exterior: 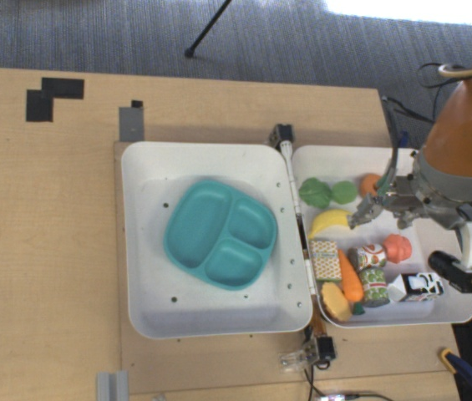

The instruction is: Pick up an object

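Arm enters from right, end effector [375, 207] low over right bin [461, 307], finger state cannot tell. Pickable toys crowd that bin: yellow banana [329, 221], green pieces [315, 193], carrot [350, 279]. Left bin [148, 307] holds teal divided plate [220, 233], likely drop spot.

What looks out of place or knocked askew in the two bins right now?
Nothing looks spilled or damaged. The teal divided plate lies flat but turned at an angle in the left bin. The toy foods, carrot included, are heaped in the right bin, where the gripper is.
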Action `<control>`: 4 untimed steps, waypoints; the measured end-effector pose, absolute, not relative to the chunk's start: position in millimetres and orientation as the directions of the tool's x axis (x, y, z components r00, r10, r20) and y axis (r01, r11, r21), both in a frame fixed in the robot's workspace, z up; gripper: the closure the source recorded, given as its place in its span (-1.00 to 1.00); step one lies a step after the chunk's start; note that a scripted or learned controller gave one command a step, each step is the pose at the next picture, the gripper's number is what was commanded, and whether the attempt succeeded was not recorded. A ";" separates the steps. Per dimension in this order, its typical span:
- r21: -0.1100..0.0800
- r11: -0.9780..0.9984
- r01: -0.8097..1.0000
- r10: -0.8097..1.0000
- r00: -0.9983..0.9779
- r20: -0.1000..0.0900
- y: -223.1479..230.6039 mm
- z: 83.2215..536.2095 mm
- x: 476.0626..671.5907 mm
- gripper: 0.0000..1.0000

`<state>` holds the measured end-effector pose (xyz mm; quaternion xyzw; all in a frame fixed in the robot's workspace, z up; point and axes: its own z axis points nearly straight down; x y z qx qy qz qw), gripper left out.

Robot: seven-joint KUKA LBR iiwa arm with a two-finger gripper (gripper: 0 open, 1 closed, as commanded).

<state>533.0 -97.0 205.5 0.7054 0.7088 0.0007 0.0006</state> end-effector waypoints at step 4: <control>0.004 0.005 1.000 1.000 -0.005 0.001 -104.2 183.3 487.9 1.00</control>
